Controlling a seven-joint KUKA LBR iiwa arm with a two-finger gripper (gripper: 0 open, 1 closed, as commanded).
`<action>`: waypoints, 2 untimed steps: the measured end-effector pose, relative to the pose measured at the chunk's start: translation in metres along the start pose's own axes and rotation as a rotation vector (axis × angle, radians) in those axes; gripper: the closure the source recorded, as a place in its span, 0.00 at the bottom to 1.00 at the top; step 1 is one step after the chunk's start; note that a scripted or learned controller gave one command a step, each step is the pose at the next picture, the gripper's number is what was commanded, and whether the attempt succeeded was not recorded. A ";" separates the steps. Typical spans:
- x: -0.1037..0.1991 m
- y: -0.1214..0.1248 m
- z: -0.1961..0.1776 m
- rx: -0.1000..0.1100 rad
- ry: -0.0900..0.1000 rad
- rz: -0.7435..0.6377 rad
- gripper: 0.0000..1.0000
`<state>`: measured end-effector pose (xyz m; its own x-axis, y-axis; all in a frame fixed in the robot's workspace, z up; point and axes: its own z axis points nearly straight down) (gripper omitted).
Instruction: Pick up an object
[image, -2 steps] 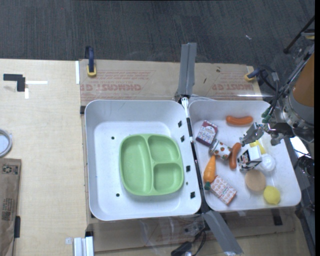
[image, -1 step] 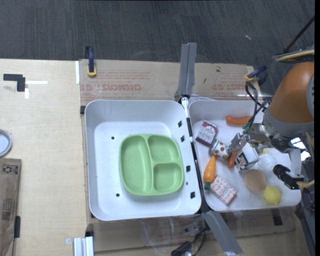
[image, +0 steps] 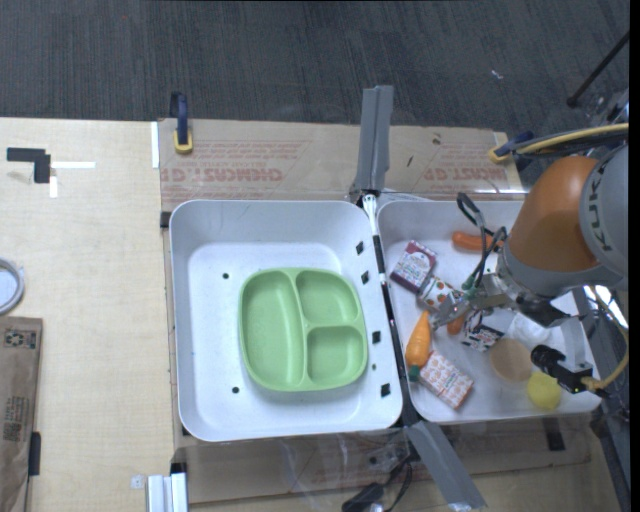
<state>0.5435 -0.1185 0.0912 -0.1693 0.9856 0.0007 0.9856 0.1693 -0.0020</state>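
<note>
Two white bins side by side on the bench. In the left bin (image: 190, 330), a green tray (image: 302, 328) with three compartments, lying flat at the middle of the floor, nothing in it.

In the right bin (image: 400, 215), a clutter of small things. Near the left wall, a carrot (image: 418, 340), tilted, tip toward the far edge. Toward the near left corner, just beside the carrot, a pink box (image: 445, 380). Toward the far left corner, a maroon packet (image: 413, 266), with a smaller packet (image: 437, 292) just beside it on the near side. By the far wall, an orange piece (image: 467, 240). Toward the near right corner, a yellow ball (image: 543, 392), and next to it a tan round thing (image: 510, 360).

Reaching in from the right, the arm (image: 560, 225), orange band over the right half of the bin. Low over the middle of the right bin, the gripper (image: 462, 308), just beside the smaller packet and the carrot's tip. Open or closed: cannot tell, too cluttered and small. Nothing seen clearly held. Under the wrist, a small white and black item (image: 482, 336), partly hidden.
</note>
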 end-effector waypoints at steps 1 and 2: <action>0.004 -0.012 -0.080 -0.001 -0.001 0.246 0.00; -0.002 -0.002 0.000 0.001 0.000 0.175 0.00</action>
<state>0.5418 -0.1205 0.0907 0.0048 1.0000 0.0000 1.0000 -0.0048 -0.0029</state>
